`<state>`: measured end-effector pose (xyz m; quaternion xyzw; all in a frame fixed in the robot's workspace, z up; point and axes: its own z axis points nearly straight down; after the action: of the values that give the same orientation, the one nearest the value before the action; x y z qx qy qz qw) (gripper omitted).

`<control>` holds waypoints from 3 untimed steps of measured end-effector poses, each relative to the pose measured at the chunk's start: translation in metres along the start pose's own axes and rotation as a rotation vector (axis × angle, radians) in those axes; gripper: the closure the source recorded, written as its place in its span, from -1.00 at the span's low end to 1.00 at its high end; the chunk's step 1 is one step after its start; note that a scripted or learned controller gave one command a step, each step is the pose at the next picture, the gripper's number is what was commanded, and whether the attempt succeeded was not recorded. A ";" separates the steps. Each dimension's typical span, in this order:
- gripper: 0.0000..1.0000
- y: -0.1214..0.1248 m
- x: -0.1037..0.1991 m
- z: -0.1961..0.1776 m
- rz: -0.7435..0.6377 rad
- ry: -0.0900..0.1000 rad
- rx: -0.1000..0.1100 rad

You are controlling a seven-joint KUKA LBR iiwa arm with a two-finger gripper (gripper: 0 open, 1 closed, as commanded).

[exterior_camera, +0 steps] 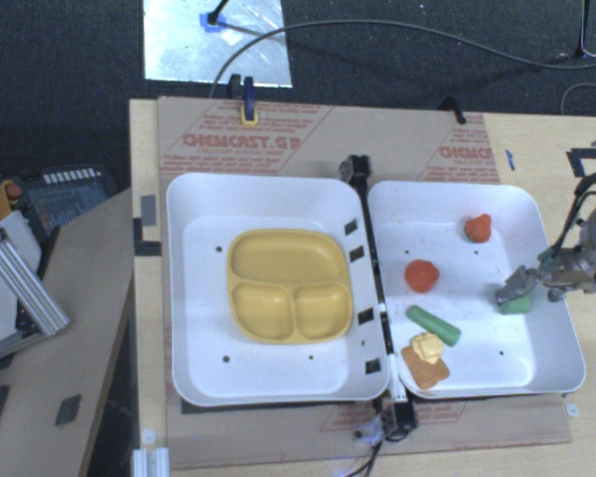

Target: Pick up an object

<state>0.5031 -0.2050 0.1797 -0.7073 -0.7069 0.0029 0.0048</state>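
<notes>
Two shallow white plastic bins sit side by side on the counter [308, 132]. The left bin [194, 296] carries a yellow three-compartment plastic plate [283, 286] near its centre. The right bin [551, 361] carries the loose items: an orange-red rounded toy [478, 228] at about one o'clock from the bin's centre, a red ball-like toy [422, 275] at about nine o'clock, a green cylindrical toy [434, 325] at about seven o'clock, and a yellow-and-orange stacked toy [426, 358] just beyond it toward the near-left corner, close to the green cylinder.

The gripper [517, 293] reaches in from three o'clock and sits low at the right bin's right side. A small green piece [518, 305] lies directly at its tip. From this angle I cannot tell whether the fingers are spread or closed, nor whether that green piece is between them or merely beside them.

Assessment: the task appears to be at the grasp stage, with the small green piece the likely target. No object is seen lifted clear of the bin. A confirmed grip and the lift remain outstanding.
</notes>
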 end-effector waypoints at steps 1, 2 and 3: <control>-1.00 0.003 0.001 -0.006 -0.004 -0.003 -0.012; -1.00 0.008 0.006 0.038 -0.004 -0.001 -0.009; -1.00 0.013 -0.001 0.065 0.003 -0.018 -0.031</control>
<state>0.5156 -0.2061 0.1144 -0.7084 -0.7057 -0.0018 -0.0128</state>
